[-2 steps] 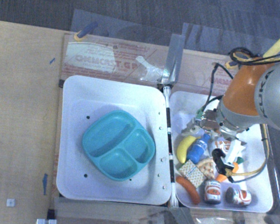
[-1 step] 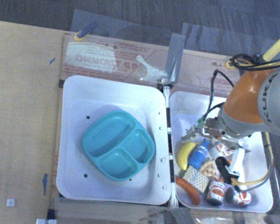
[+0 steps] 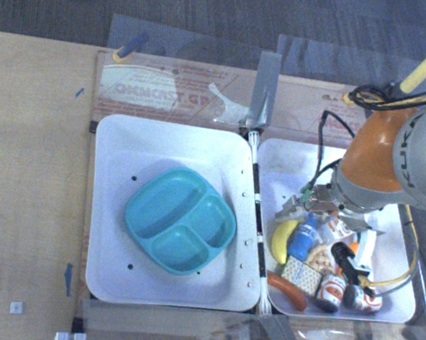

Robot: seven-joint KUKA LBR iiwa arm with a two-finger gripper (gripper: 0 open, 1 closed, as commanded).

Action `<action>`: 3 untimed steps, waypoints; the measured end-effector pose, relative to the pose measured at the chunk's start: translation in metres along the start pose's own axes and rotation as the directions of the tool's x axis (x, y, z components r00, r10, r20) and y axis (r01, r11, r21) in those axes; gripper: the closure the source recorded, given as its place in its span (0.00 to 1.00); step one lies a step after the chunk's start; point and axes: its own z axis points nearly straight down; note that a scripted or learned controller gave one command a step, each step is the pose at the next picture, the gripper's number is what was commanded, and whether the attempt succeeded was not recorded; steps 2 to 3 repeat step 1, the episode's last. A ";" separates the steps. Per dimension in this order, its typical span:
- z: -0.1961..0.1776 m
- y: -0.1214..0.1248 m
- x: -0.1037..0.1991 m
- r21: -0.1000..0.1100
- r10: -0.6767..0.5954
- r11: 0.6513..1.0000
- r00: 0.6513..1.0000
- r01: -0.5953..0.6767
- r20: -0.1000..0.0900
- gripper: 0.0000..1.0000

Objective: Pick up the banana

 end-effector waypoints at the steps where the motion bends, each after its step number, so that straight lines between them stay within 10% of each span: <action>1: 0.000 0.010 -0.005 0.000 0.031 1.000 1.000 -0.031 0.001 0.00; 3: 0.000 0.010 -0.005 0.000 0.031 1.000 1.000 -0.031 0.001 0.00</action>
